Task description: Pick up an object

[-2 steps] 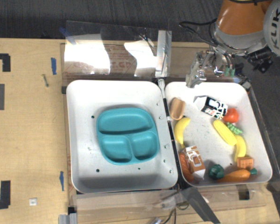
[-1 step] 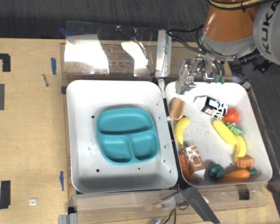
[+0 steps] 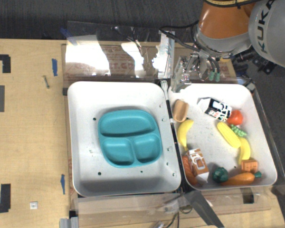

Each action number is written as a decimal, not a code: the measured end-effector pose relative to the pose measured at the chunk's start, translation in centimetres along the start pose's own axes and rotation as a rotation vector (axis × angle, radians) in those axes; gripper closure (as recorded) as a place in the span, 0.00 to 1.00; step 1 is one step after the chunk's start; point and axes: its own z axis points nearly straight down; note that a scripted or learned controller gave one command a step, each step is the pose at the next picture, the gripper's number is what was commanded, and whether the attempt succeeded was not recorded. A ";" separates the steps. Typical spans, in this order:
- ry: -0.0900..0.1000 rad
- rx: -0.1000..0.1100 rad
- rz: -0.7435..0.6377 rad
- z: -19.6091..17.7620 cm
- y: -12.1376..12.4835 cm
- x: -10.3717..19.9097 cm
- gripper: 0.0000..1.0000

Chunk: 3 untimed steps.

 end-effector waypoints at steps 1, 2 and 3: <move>0.000 0.003 -0.129 0.7 -7.0 -1.3 1.00; -0.004 0.002 -0.155 -2.0 -6.5 -1.8 1.00; 0.008 -0.001 -0.188 1.8 -2.7 -1.4 1.00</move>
